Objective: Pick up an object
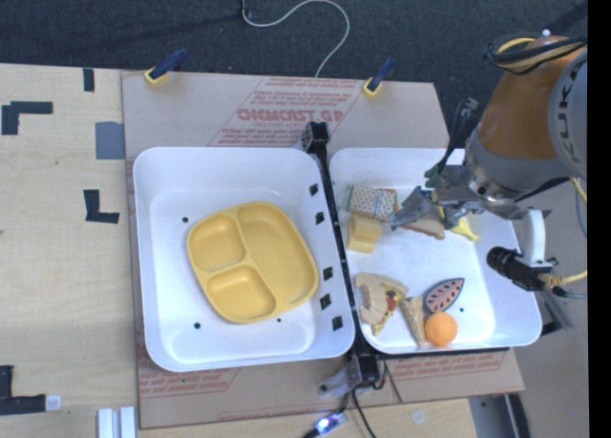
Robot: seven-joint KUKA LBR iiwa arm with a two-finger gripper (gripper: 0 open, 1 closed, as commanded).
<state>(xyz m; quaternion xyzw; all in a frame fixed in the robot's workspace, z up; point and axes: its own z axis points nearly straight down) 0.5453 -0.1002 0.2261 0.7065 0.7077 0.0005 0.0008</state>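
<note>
Fruit, an orange ball (440, 329), lies nearest in the right bin (506, 326), beside a pizza slice (379, 297). Farther back, the gripper (412, 210) hovers just beside a cheese wedge (363, 234); I cannot tell its grip.

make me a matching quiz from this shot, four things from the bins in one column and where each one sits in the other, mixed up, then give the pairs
Things:
1. yellow divided tray
2. orange ball
3. checkered square piece
4. gripper

Places:
A. near front corner of the right bin
B. far part of the right bin, close to the divider between the bins
C. middle of the left bin
D. low over the far part of the right bin, to the right of the checkered piece

Pairs: 1-C, 2-A, 3-B, 4-D
</note>
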